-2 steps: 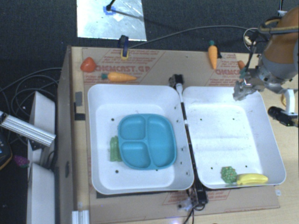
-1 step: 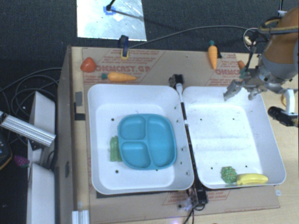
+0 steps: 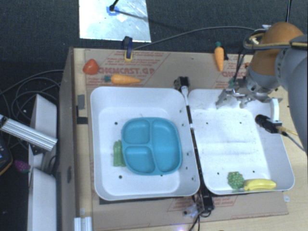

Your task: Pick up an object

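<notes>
A cardboard-covered bench [image 3: 159,64] carries two shallow white bins side by side, with the grey arm [image 3: 288,61] and its orange band reaching in from the right over the far corner of the right bin [image 3: 231,143]. The left bin [image 3: 106,129] holds a blue divided plate [image 3: 151,146] near its middle, and a green vegetable-like toy [image 3: 118,154] lies just beside the plate's left edge. The gripper [image 3: 234,97] hangs over the far edge of the right bin with its two fingers spread apart and nothing between them. The pickable things in the right bin sit at its near edge, well apart from the gripper: a yellow toy banana [image 3: 260,184] lying flat, and a green toy broccoli [image 3: 235,179] touching the banana's left end. On the cardboard beyond the bins lie a toy carrot [image 3: 124,80], a red-orange toy [image 3: 91,67] near it to the left, and a second toy carrot [image 3: 219,57] standing off toward the arm.
</notes>
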You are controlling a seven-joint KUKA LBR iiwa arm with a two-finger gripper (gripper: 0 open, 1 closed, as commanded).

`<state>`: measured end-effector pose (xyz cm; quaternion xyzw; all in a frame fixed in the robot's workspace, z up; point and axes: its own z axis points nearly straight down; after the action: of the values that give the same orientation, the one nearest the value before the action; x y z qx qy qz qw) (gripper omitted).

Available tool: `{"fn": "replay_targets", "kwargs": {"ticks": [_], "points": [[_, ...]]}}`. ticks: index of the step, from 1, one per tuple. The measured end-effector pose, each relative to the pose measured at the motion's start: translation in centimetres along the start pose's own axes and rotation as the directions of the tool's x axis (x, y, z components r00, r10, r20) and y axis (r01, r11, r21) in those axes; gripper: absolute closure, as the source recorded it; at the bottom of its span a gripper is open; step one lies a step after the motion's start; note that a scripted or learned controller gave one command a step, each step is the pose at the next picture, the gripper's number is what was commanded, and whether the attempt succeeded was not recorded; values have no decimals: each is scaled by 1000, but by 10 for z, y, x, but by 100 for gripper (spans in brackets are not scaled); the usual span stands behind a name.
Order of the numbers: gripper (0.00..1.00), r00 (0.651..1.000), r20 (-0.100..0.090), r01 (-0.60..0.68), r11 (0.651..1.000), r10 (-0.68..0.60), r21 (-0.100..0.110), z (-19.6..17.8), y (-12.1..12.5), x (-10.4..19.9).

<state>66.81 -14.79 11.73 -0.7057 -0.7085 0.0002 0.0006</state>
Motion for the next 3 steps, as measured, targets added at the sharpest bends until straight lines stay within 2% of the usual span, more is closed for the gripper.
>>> {"fn": "replay_targets", "kwargs": {"ticks": [1,3], "points": [[100,1000,3,3,1000,-3,-7,-13,2,0],[100,1000,5,9,1000,-9,-13,-36,4,-1]]}}
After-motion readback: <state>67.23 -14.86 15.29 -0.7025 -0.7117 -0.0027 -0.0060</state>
